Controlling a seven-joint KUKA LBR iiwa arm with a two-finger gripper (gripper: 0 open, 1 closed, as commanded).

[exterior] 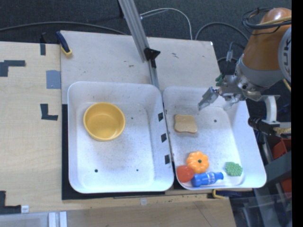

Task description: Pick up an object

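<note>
A wooden bench top (pixel 23 126) is seen at the far left, with dark tape marks stuck on it. Next to it the left bin (pixel 75 174) is set, and a yellow bowl (pixel 104 121) is placed upright in its left part, toward the far side. A grey metal pole (pixel 135 20) is seen leaning over the board behind the two bins. The right bin (pixel 251 169) is placed just beside the left one, with their rims touching. A piece of toast (pixel 185 124) is laid flat near the middle of the right bin, toward its left wall. In the near corner of that bin a red ball (pixel 184 174), an orange pumpkin (pixel 197 161) and a blue bottle (pixel 207 178) are bunched together, touching each other. A small green thing (pixel 233 168) is laid a little to their right. The gripper (pixel 218 100) is held above the far right part of the right bin, well apart from the toast. Its fingers are spread apart, and nothing is held between them. The orange band of the arm (pixel 265 37) is seen at the far right.
</note>
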